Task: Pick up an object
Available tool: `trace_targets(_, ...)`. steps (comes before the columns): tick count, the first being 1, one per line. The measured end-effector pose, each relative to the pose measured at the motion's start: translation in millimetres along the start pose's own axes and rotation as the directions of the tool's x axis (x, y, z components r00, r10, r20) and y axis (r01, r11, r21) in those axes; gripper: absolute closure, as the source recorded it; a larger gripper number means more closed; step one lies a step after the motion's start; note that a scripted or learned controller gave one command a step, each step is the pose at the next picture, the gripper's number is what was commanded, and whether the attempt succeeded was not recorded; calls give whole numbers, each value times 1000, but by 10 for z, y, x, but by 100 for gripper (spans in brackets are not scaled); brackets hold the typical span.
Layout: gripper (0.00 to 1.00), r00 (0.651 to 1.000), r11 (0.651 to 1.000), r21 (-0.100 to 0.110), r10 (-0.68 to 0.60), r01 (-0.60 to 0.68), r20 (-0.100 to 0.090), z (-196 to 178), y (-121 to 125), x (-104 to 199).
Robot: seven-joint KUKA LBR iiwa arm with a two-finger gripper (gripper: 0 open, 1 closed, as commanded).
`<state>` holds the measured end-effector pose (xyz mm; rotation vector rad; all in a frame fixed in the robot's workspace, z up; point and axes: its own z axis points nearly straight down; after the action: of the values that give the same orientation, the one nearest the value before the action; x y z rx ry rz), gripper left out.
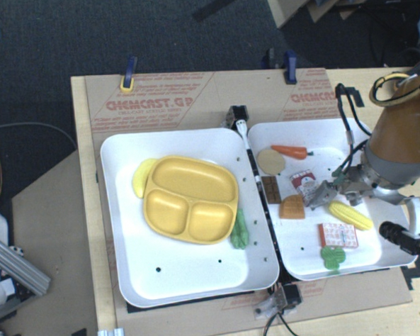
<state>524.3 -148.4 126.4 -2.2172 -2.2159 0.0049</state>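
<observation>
The gripper [324, 194] reaches into the right bin [301, 261] from the right side of the view, its grey metal fingers pointing left and low over the bin floor, with the grey wrist and the orange band of the arm [400, 141] behind it. Whether the fingers are spread or closed cannot be made out: they blur into one grey shape, and nothing can be seen held between them. Their tips lie just beside a small red and white packet [304, 180], which sits up and to the left of them, too close to tell whether they touch. Just below the gripper and slightly to its right lies a yellow corn cob [351, 215], slanted, near the fingers but apparently apart from them. To the lower left of the tips sits an orange-brown block [293, 208], and beyond it, further left, a dark brown bar [271, 189] against the bin's left wall. Up and to the left are a tan round disc [271, 161] and an orange carrot [291, 151]. Below the gripper lie a red patterned card [338, 235] and a green piece [333, 258]. Well away to the left, the left bin [128, 225] holds a yellow divided tray [190, 199] with a green leafy item [239, 231] at its right edge.
</observation>
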Motion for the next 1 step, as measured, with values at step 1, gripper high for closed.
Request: trace_targets(1,0,1000,1000,-2,0,0,0,445,-5,8)
